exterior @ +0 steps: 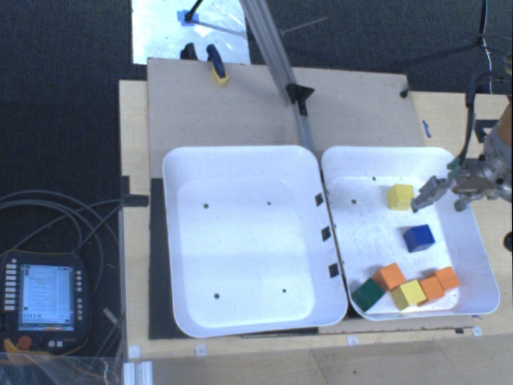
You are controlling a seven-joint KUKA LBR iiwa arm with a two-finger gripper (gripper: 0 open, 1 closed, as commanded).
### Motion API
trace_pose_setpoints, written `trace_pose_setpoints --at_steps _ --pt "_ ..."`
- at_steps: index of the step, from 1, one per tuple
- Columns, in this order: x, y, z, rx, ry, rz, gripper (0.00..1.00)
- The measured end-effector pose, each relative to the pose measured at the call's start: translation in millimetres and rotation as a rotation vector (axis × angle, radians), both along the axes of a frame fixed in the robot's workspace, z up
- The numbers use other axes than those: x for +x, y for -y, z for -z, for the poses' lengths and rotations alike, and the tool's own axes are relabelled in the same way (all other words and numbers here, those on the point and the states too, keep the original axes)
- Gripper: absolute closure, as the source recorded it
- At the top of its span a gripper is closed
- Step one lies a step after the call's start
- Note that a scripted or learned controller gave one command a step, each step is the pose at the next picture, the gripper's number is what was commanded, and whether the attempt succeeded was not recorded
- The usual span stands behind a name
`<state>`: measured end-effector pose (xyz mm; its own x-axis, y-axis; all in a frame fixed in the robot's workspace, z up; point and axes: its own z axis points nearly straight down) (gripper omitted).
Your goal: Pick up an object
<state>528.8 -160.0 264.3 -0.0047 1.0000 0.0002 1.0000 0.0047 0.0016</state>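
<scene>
The right bin (353,167) holds several small blocks. A yellow block (400,196) lies near its upper middle, with a blue block (418,237) below it. Along the bin's front edge sit a green block (368,294), an orange block (391,276), a yellow block (409,293) and two more orange blocks (440,282). My gripper (443,197) reaches in from the right, just right of the upper yellow block and above the blue one. Its two fingers are spread apart, with nothing between them.
The left bin (240,239) stands beside the right one. A grey pole (268,34) slants over the back of the bench. A teach pendant (44,299) with cables lies off the bench at the lower left.
</scene>
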Motion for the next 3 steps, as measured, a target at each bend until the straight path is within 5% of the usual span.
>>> trace_pose_setpoints --at_steps 1,3 --pt "0.1 0.0 -0.2 0.000 0.001 0.001 0.00" --pt "-6.7 6.6 107.4 0.000 -0.004 0.003 0.00"
